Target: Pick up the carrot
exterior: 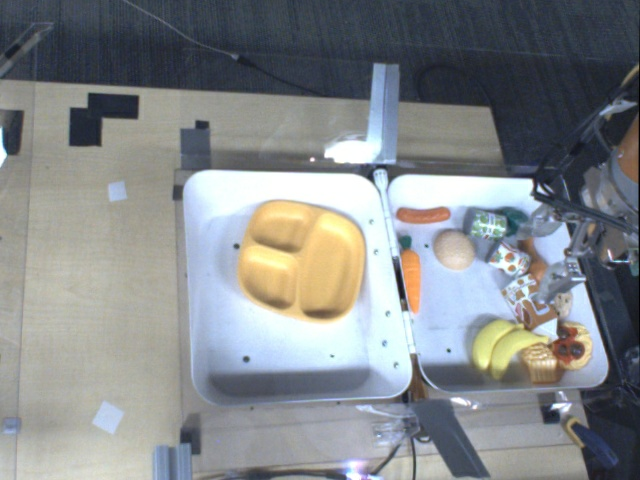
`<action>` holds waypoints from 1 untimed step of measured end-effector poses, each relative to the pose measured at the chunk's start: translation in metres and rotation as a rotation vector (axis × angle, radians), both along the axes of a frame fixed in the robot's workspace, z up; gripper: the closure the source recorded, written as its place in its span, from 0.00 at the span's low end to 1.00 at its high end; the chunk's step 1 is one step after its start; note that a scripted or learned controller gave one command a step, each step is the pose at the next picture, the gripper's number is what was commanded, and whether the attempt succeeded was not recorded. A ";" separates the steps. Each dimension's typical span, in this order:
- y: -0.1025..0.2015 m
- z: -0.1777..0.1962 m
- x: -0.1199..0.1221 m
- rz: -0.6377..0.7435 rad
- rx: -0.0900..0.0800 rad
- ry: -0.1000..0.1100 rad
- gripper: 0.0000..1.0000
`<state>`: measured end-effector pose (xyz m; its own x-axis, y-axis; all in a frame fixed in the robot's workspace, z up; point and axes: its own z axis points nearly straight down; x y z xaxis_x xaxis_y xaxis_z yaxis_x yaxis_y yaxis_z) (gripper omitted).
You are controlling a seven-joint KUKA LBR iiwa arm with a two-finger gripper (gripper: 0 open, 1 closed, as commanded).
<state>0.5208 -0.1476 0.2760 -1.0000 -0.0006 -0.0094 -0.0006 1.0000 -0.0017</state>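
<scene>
The carrot (410, 280) is orange with a small green top. It lies lengthwise along the left wall of the right bin (440, 368), green end pointing to the back. My gripper (563, 276) hangs over the right side of that bin, above a cluster of small packets, well to the right of the carrot. Nothing of the carrot is near it. The grey arm (612, 193) comes in from the right edge.
The right bin also holds a sausage (423, 214), a beige egg-shaped item (454, 249), a green can (489, 224), bananas (503, 344) and a pastry (572, 347). A yellow divided plate (302, 259) sits in the left bin (215, 348).
</scene>
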 end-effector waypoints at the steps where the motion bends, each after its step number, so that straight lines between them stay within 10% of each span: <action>1: 0.005 -0.085 -0.031 -0.025 0.001 0.005 0.00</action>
